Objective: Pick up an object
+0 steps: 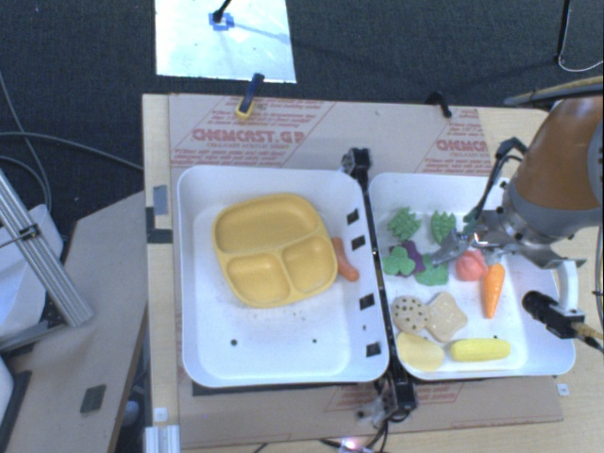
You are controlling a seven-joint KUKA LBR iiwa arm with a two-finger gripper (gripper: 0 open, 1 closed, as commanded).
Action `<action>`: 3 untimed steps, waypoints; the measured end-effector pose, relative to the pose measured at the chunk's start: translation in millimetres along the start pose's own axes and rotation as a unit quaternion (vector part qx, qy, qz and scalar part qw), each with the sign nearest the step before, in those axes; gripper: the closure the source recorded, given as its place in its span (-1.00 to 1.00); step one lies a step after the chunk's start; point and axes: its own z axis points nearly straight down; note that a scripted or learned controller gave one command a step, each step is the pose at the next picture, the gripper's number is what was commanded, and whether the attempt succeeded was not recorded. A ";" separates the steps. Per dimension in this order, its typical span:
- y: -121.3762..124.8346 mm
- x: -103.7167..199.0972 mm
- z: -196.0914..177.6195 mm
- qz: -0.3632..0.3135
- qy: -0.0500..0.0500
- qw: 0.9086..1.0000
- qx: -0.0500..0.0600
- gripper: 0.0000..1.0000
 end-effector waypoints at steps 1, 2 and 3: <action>-52.4 114.7 3.1 -0.006 0.003 1.000 0.003 -1.00; -47.6 152.5 -153.5 -0.004 0.002 1.000 -0.009 -1.00; -49.6 159.3 -171.1 -0.002 0.000 1.000 -0.001 -1.00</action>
